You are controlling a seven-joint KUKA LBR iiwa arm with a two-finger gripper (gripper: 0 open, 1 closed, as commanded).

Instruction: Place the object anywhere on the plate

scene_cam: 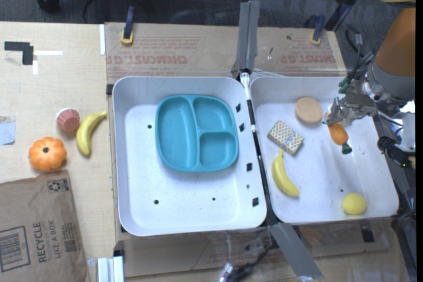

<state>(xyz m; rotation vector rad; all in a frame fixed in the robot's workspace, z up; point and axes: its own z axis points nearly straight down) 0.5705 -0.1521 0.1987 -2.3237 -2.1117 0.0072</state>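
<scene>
Bench w/ two shallow white bins side by side. Left bin (132,162) carries the plate (197,133): teal, three compartments, lying flat near the bin's middle, nothing on it. Right bin (377,168) carries the loose objs.

Arm (396,53) reaches in from the right, over the right bin's upper-right part. Gripper (340,117) sits low there. A small orange carrot-like toy (339,135) w/ a dark green stub at its lower end hangs directly under the fingertips, orange top touching or caught in them. Looks pinched, but the contact pt is too small to be sure; can't tell if jaws are closed on it or just resting against it.

Other objs in right bin, big to small: banana (285,177) lower centre, round tan disc (308,109) just left of the gripper, patterned block (285,137) between disc and banana, yellow lemon-like ball (354,203) near the lower-right corner.

On the bench left of the bins: brown paper bag (36,228), small pumpkin (47,154), second banana (88,133), pink cup-like thing (68,120).

Handling judgement, carrot toy: prob light hollow plastic, stiff, smooth, tapered, so liable to slip or swing if held by one end. Not fragile. Best hold is across the thick orange body, mid-length, not the green stub. Task not done: toy is over the right bin, well apart from the plate.
</scene>
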